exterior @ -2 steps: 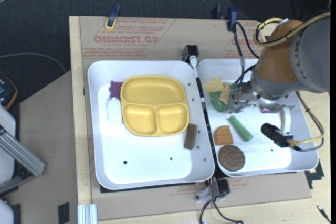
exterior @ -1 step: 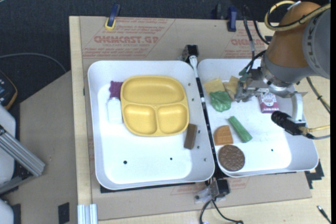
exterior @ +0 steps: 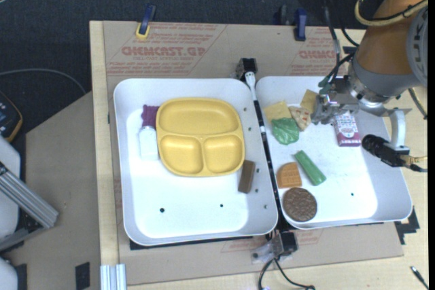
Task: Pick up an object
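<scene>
- Room to move: I find the right bin [exterior: 355,181] open across its near right floor, which is bare white. Its contents crowd the left half and the far side.
- The left bin [exterior: 190,208] is bare along its near floor. A yellow divided plate [exterior: 200,136] takes up the middle, and a brown bar [exterior: 247,176] lies just beside the wall shared by the two bins.
- Along the left bin's left wall, a purple item [exterior: 149,115] and a white item [exterior: 147,144] sit partly tucked against the plate. I cannot identify either.
- The arm [exterior: 387,44] is cut off at the right edge of the view.
- The gripper [exterior: 325,109] sits low over the far part of the right bin. From this angle I cannot tell whether it is open or closed, nor whether it grips anything.
- Nearest candidates: tan scraps [exterior: 307,105] lie just left of the gripper, a pink box [exterior: 346,129] just beside it on the near right, and a green leafy piece [exterior: 285,130] near it on the near left.
- Well apart, toward the near wall, are a green cylinder [exterior: 310,168], an orange square [exterior: 289,176] and a brown disc [exterior: 300,204].
</scene>
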